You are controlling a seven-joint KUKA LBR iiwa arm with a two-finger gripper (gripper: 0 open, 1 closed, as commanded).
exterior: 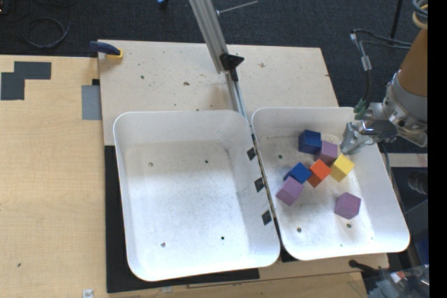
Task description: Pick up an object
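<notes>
Purple block [347,205], end effector [351,141] lowered above yellow block [342,167]

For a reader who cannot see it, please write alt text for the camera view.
The robot's hand hangs over the right bin, close to a cluster of small cubes: two blue, three purple, one orange and one yellow. The left bin sits beside it on the bench.

The arm [412,84] enters over the right bin's [391,234] far right rim, wrist angled downward. The gripper [351,139] hangs low inside that bin, near its right wall.
</notes>
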